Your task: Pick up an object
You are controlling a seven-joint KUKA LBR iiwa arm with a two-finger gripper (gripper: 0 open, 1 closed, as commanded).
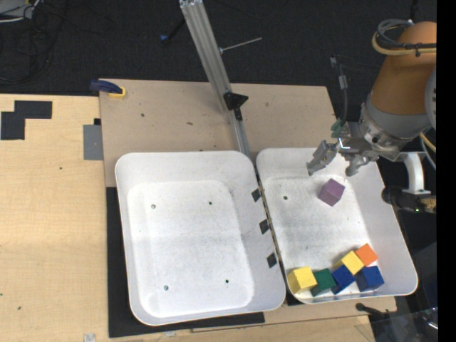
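So my end effector (336, 159) is parked over the far end of the right bin (390, 228), fingers spread apart with nothing between them. The purple cube (331, 192) sits on the bin floor just at 6 o'clock from the fingertips, not touching them. Down at the bin's 6 o'clock corner there's a huddle of blocks: yellow (302, 277), green (323, 281), blue (343, 278), another yellow (352, 262), orange (366, 253), dark blue (370, 279). Left bin (127, 191) is at 9 o'clock on the tabletop (171, 116).
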